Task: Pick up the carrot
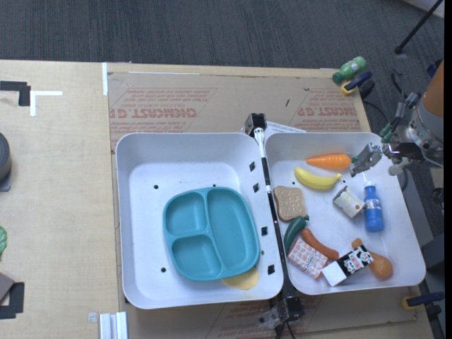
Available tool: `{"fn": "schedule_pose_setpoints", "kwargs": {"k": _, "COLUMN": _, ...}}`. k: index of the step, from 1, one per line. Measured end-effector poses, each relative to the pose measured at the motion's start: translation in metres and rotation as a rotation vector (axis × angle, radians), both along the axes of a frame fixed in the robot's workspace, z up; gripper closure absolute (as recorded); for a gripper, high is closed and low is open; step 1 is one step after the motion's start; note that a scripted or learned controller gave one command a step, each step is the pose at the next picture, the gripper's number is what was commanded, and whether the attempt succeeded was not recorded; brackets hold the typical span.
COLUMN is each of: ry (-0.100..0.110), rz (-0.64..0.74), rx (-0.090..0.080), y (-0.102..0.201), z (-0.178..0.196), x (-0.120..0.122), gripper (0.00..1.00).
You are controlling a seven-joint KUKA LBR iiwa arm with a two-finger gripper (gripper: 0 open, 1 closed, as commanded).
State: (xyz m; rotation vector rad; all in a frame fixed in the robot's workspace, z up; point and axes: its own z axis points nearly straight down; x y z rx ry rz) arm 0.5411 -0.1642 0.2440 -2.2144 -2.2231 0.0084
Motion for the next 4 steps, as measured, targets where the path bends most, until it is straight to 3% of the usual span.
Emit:
{"fn": "schedule_pose_setpoints", "kwargs": {"k": 1, "ry": -0.001, "rz": -0.073, "rx": -0.001, "y": -0.049, "z": -0.071, "x": 0.064, "gripper": 0.0}}
{"fn": "schedule_pose_setpoints", "kwargs": {"k": 2, "ry": 0.036, "rz": -0.112, "rx": 0.026, "y": -0.033, "z": -0.158, "x": 0.114, "gripper": 0.0}}
{"fn": "schedule_pose_setpoints", "kwargs": {"k": 3, "ry": 0.001, "rz": -0.221, "rx": 0.001, "y": -0.007, "z": -0.156, "x": 0.076, "gripper": 0.0}}
{"fn": "schedule_pose_setpoints", "kwargs": {"k": 4, "ry": 0.004, "rz": -0.432, "rx": 0.0, "y": 0.022, "z": -0.156, "x": 0.039, "gripper": 0.0}}
